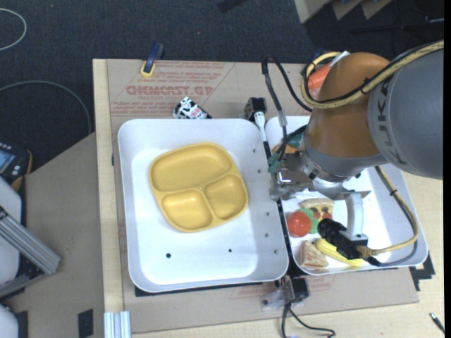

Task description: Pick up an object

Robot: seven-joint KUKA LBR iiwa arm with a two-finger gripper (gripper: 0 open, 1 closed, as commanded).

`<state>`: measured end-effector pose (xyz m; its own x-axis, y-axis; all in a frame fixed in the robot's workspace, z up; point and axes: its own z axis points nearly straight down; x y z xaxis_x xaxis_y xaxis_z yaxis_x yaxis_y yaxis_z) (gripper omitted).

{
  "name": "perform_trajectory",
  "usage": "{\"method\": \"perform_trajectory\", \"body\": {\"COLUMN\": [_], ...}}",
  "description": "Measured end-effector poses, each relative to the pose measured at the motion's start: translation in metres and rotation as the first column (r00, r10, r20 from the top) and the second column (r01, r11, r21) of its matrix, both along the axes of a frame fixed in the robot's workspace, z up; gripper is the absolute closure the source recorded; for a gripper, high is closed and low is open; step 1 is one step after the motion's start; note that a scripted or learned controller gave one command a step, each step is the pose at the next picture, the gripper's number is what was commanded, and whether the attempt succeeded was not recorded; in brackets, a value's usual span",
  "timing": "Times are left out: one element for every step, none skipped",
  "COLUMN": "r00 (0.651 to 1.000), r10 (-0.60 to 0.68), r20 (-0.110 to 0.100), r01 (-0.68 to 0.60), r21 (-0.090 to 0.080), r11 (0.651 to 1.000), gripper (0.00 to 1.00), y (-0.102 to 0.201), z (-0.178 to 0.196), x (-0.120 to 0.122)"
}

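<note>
The right bin (405,196) holds several small toy foods at its near left corner. There is a red tomato (299,222), a tan slice with red dots (318,207) just behind it, and a sandwich wedge (313,255) in front. A yellow piece (337,253) lies next to the wedge. My gripper (313,191) hangs low over the bin's left side, just behind the tan slice. The bulky orange and grey wrist covers most of it. An orange-red object (318,80) peeks out behind the arm at the bin's far end.
The left bin (141,238) carries a yellow three-compartment plate (197,186). On the cardboard behind the bins lie a small black-and-white item (189,108) and a blue and yellow tool (151,60). A rim (271,189) divides the two bins right beside the gripper.
</note>
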<state>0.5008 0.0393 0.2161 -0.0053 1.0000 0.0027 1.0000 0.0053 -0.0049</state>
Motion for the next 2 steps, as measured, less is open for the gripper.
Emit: {"method": "perform_trajectory", "body": {"r00": [1.0, 1.0], "r10": [-0.001, -0.003], "r20": [0.001, 0.007], "r01": [0.001, 0.003], "r21": [0.0, -0.002], "r11": [1.0, 1.0], "gripper": [1.0, 1.0], "y": [0.032, 0.039], "z": [0.001, 0.018], "x": [-0.007, -0.012]}}
